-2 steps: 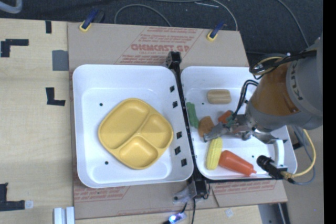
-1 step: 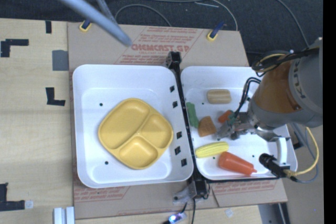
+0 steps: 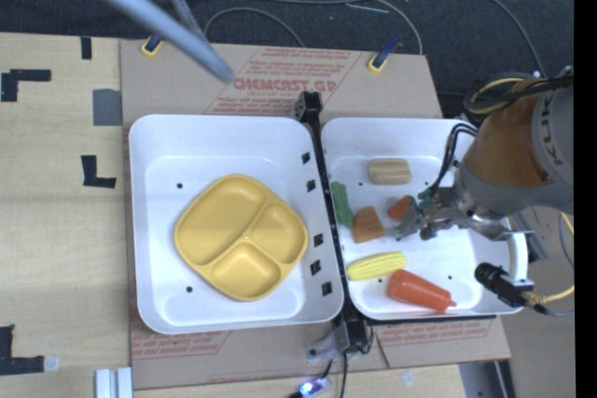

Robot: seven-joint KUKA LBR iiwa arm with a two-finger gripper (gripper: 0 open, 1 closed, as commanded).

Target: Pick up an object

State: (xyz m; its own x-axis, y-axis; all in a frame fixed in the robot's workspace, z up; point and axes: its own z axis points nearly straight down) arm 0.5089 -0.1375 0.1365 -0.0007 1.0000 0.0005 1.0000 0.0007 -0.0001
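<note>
Although the claw [image 3: 417, 221] hangs low in the right bin [image 3: 485, 130], its finger state cannot be told; a small red piece [image 3: 401, 207], probably light, rigid plastic, lies just beside it, best pinched across its width.

Grey arm [image 3: 550, 140] with orange band, black cables looping over its wrist.

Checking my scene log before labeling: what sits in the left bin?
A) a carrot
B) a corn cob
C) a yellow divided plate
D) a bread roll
C: the yellow divided plate lies alone in the left bin; the corn cob, carrot and bread roll lie in the right bin.
</note>
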